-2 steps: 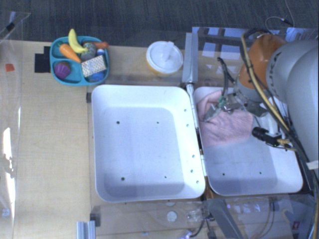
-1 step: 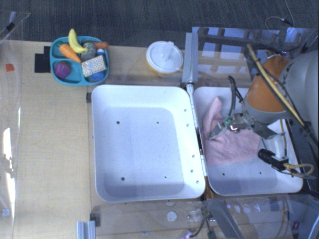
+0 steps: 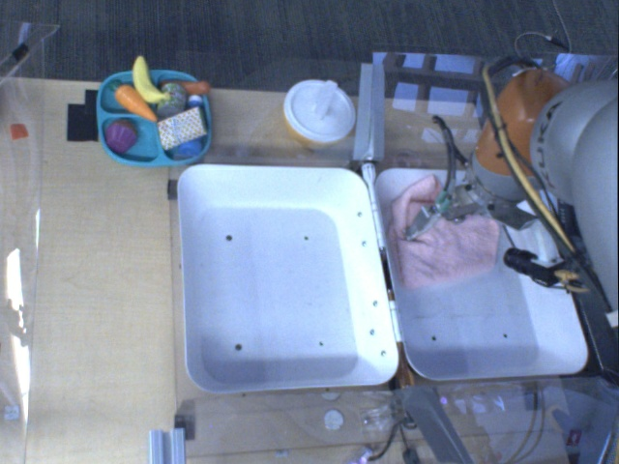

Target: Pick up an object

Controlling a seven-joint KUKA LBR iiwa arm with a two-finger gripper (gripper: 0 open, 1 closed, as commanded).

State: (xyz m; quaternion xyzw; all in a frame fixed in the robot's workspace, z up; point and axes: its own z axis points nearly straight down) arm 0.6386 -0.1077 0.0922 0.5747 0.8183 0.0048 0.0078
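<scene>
Gripper (image 3: 426, 222): low over the right bin, its thin fingers pointing down and toward the view's left, tips at the pink cloth's upper-left part.
Grip state: cannot tell whether it is open or closed; the tips are too small and lie against the folds.
Cloth (image 3: 447, 245): crumpled pink towel in the far half of the right bin (image 3: 503, 351), bunched up toward the bin's far-left corner.
Contact: the tips look touching or just above the fabric; no cloth is seen lifted between them, so I do not call it held.
Direction: the cloth lies straight under the tips and spreads from there toward the view's right and nearer edge.
Long axis: the cloth runs roughly across the bin, left to right, with the raised fold at the left end.
Arm (image 3: 580, 153): enters from the view's right, above the bin's far-right side.
Left bin (image 3: 193, 288): white, just beside the right bin.
Next move, my judgement: pinch the raised fold, then lift straight up.
</scene>
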